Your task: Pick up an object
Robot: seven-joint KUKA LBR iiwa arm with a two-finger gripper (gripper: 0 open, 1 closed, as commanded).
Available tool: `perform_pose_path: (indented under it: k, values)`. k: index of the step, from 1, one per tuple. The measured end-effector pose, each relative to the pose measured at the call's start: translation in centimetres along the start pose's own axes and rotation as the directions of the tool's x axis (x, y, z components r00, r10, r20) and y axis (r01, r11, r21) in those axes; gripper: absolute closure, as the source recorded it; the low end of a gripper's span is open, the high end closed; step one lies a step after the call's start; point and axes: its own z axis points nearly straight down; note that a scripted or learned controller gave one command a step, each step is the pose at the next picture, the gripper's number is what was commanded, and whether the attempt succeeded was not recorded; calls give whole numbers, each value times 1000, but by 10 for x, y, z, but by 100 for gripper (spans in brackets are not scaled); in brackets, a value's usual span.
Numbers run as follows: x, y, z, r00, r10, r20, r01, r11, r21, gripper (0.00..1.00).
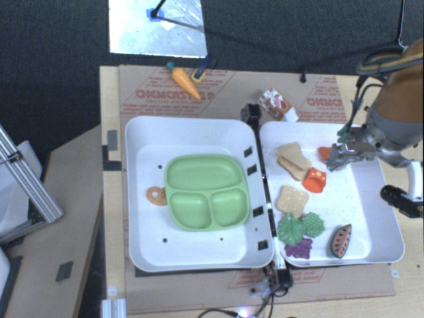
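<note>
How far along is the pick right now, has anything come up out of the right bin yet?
Done: the gripper is down over the right bin, beside a red piece at its upper edge. In hand: nothing I can confirm; no object shows between the fingers. Left: the grasp and lift. The bread slice, orange block, cracker and greens lie on the bin floor.

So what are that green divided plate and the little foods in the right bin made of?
The green plate looks like moulded plastic: one even colour, smooth matte surface, rounded compartment walls. The bread slice, the lettuce leaf and the purple grapes appear to be toy plastic or rubber, with flat uniform colours and soft shapes; which of the two I cannot tell. Both bins seem glossy white plastic.
</note>
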Motion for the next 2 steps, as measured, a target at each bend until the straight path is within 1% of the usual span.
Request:
perform_pose_path:
  k: [1, 2]
  values:
    - [55, -16, -7, 1000, -2, -1, 2, 1000, 1, 100]
    - [110, -28, 9, 1000, -1, -1, 1, 1000, 2, 100]
